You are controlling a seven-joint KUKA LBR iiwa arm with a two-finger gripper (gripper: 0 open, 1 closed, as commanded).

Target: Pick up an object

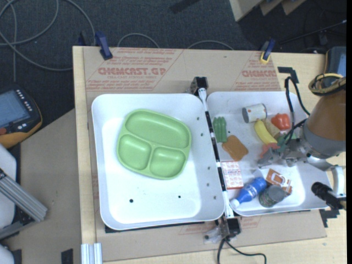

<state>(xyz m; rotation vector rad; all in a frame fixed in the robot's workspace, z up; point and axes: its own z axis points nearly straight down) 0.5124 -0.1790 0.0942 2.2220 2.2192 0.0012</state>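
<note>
The end effector point(273, 155) sits low in the right bin point(231, 100), just beside the banana point(265, 132). Its opening cannot be determined. No object appears lifted; grasp and lift remain outstanding.

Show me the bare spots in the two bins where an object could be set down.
Free: the left bin floor in front of the green divided plate, toward its near rim. Crowded: the right bin, where banana, blue bottle, can and the tool fill the floor.
</note>
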